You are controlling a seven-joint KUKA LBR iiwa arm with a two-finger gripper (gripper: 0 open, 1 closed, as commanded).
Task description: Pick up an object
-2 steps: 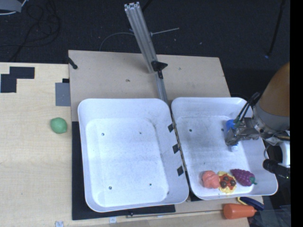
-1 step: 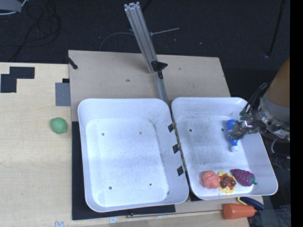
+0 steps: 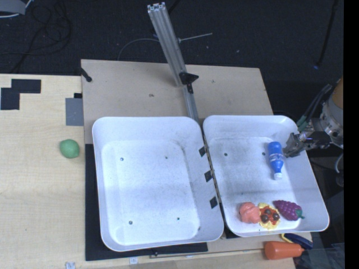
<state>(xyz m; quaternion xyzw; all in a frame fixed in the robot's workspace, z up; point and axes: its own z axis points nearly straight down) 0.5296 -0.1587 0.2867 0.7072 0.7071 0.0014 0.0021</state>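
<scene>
blue bottle w/ white cap, lying flat.

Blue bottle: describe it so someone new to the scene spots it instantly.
Start at the right-hand shallow white bin of the two. Near its right wall, in the upper part, lies a small blue plastic bottle with a white cap pointing toward the bin's near edge, just beside the arm's claw. It is the bin's one blue item; the toy foods cluster in the near corner.

Blue bottle lies flat in the right bin.
</scene>
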